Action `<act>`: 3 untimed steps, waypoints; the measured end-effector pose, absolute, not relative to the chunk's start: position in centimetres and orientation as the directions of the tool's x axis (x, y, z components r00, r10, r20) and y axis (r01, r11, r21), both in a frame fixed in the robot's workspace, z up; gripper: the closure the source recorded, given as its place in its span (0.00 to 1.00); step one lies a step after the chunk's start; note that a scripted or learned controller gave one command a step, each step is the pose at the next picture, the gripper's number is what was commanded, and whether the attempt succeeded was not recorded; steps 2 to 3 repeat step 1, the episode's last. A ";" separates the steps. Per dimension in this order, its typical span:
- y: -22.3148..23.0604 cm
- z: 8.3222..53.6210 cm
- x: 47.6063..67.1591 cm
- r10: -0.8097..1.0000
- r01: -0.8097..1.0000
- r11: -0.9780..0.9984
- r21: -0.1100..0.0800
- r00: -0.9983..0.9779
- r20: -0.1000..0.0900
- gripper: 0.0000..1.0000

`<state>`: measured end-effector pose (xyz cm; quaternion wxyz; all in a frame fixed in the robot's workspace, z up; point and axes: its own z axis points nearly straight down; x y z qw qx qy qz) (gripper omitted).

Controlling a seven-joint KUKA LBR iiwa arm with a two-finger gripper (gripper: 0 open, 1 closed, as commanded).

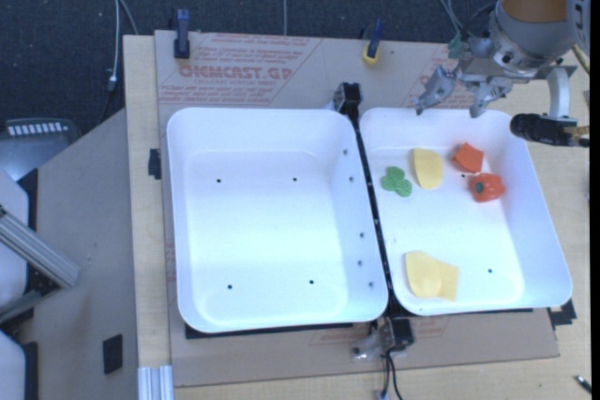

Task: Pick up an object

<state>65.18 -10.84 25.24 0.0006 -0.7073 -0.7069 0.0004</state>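
Two shallow white bins are seen side by side on the counter [244,70], the left bin [187,201] and the right bin [539,239] touching along their inner walls. The end effector [460,100] is held above the rear rim of the right bin, at about twelve o'clock from that bin's middle. Its two fingers [431,96] are spread well apart, and nothing is seen between them.

Five objects are found in the right bin. A green piece [397,182] lies at roughly ten o'clock from the bin's middle, just beside a pale yellow piece [428,169]. An orange block [469,157] is placed at about one o'clock, and a red-orange piece [487,188] with a dark spot lies near it, toward two o'clock. A larger yellow object [430,276] is set at about seven o'clock, well apart from the others.

A blue clamp [181,31] and a yellow-and-blue clamp [374,43] are fixed at the counter's far edge.
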 end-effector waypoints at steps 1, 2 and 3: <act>-17.5 13.7 59.5 1.000 1.000 -0.007 -0.012 0.007 0.002 0.00; -17.5 13.7 59.5 1.000 1.000 -0.007 -0.012 0.007 0.002 0.00; -17.5 13.7 59.5 1.000 1.000 -0.007 -0.012 0.007 0.002 0.00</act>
